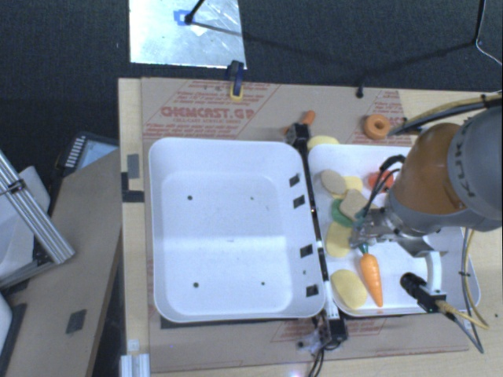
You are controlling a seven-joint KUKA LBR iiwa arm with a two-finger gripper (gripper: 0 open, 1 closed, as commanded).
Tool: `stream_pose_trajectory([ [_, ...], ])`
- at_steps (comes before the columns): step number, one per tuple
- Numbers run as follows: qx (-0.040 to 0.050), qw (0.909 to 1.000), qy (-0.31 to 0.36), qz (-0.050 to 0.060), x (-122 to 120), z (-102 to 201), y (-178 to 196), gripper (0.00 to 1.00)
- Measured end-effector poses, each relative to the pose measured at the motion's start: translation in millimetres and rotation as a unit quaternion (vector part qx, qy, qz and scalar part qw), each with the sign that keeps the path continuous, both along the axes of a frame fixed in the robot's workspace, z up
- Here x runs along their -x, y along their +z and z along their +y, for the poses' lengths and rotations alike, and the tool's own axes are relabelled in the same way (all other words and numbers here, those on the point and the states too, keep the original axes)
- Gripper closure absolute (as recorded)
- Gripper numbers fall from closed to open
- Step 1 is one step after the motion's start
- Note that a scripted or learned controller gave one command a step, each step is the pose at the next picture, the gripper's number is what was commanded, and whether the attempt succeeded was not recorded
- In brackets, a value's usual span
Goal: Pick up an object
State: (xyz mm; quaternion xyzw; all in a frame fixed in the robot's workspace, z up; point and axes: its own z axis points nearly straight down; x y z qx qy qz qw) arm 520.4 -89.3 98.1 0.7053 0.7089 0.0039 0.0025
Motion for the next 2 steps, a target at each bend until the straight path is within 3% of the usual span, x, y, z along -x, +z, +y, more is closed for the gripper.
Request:
stream_pose_trajectory([
  [1,0.0002,1.0,0.004,-0.003,-65.7,70.2,92.4,1.0],
  [2,0.0007,1.0,0.002,-0.003,-118.9,99.1,184.5,1.0],
])
